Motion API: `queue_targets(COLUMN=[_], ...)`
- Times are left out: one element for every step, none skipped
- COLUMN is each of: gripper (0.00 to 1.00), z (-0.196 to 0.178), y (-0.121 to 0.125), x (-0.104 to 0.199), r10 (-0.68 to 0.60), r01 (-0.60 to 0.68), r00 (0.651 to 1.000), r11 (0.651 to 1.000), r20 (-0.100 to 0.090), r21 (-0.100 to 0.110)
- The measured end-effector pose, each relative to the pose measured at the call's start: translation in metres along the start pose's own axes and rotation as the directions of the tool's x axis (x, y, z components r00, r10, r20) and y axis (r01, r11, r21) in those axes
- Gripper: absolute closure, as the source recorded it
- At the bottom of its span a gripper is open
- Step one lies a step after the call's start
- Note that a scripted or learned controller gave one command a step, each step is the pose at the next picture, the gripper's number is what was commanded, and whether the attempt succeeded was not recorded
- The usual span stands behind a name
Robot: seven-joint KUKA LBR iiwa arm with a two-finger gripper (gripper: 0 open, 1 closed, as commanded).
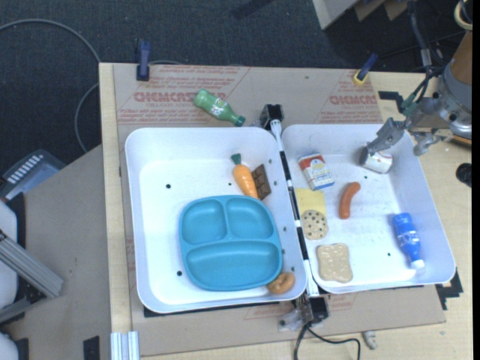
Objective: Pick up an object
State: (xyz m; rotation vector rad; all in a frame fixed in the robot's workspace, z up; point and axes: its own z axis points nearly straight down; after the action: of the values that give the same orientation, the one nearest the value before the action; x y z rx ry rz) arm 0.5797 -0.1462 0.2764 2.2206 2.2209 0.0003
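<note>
The gripper [377,158] hangs low over the right bin [431,193], jaws' spread unclear.

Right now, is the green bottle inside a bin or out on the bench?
Out. The green bottle lies on its side on the cardboard, behind the left bin's rim.

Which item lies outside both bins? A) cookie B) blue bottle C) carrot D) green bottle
D: the green bottle lies on the cardboard above the left bin, past its rim; the carrot, blue bottle and cookie all lie inside bins.
</note>
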Motion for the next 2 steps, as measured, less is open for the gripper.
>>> queue_targets(gripper=[0.00,0.00], z=[0.132,0.192], y=[0.007,-0.006], x=[0.003,0.021], r10=[0.000,0.001], r01=[0.000,-0.001], r00=[1.000,1.000], r11=[1.000,1.000], r20=[-0.001,-0.001], r21=[0.003,0.002])
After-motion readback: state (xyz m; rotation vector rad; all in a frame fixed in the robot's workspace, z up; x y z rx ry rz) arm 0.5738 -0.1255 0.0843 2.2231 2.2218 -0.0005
